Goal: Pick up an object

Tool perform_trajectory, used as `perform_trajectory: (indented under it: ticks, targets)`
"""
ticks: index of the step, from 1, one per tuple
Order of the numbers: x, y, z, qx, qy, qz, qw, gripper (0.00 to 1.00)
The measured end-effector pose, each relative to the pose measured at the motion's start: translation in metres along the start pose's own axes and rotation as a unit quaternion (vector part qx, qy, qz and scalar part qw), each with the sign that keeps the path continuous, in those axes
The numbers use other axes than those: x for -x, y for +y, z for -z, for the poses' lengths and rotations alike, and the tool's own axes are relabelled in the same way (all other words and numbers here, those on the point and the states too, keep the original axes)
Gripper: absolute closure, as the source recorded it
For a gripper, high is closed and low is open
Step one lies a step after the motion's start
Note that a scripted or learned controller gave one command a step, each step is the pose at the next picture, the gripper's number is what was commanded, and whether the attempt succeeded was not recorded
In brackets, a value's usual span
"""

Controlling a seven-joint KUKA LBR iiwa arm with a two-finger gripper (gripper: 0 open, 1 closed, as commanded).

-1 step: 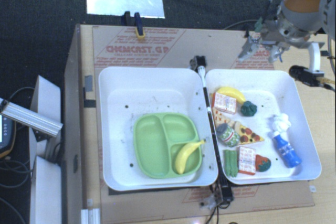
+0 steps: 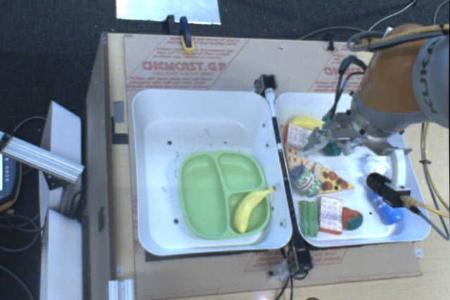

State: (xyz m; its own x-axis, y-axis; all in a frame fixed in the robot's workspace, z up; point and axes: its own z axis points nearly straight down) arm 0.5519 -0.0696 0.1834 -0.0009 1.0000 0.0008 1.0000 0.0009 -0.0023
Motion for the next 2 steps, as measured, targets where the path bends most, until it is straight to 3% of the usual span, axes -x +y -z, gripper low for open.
perform_trajectory:
  ticks: [1, 2]
  targets:
    - [0.053, 0.003, -0.099, 0.002, -0.001, 0.000, 1.0000, 0.00]
    - [0.060, -0.043, -0.099, 0.002, 0.000, 0.000, 1.0000, 0.00]
